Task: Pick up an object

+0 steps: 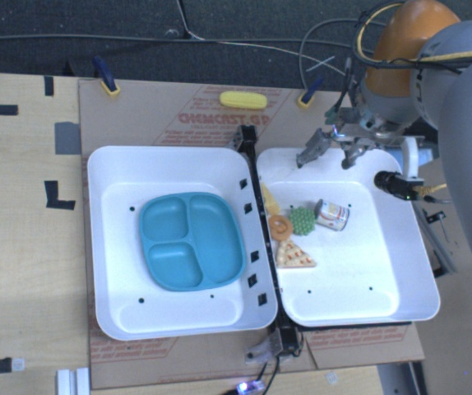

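My gripper (332, 154) hangs open over the back edge of the right bin (384, 299), its two fingers spread wide with nothing between them. Below it, in the left part of that bin, lie a small tin can (332, 215) on its side, a green bumpy toy (303, 220), an orange ring (279, 226), a waffle-patterned wedge (294, 256) and a yellow piece (266, 197) against the bin's left wall. The can is the nearest item, a short way in front of the fingers.
The left bin (113, 303) holds a blue divided plate (192, 240). A yellow banana-shaped toy (242, 99) lies on the cardboard behind the bins. Clamps (104, 76) pin the cardboard at the back. Cables loop above the arm's wrist.
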Available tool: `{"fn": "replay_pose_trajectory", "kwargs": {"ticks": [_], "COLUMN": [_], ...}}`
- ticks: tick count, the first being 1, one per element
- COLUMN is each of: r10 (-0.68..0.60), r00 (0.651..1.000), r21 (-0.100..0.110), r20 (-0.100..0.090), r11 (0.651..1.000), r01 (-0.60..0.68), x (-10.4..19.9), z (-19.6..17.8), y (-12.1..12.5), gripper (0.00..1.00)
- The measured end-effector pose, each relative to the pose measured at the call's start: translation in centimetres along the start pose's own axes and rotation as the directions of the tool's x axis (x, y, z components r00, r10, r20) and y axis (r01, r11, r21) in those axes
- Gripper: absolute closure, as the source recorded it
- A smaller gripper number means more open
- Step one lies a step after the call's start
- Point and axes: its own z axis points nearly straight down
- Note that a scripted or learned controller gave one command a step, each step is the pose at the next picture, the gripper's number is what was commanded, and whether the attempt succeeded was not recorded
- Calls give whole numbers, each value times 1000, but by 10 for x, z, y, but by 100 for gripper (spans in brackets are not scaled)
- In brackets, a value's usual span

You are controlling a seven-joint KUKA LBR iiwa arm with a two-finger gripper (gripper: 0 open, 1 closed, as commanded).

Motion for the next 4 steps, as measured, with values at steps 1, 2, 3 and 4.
{"fn": "replay_pose_trajectory", "kwargs": {"ticks": [1,2,3,4], "r10": [-3,-3,-4,-5], "r00": [1000,1000,1000,1000], "r21": [-15,-10,-15,-18], "r20": [1,2,3,4], "r11": [1000,1000,1000,1000], "r01": [3,3,4,5], "x": [0,1,2,2], "z": [-10,55,107,93], "y": [3,3,3,4], "gripper": [0,0,0,100]}}
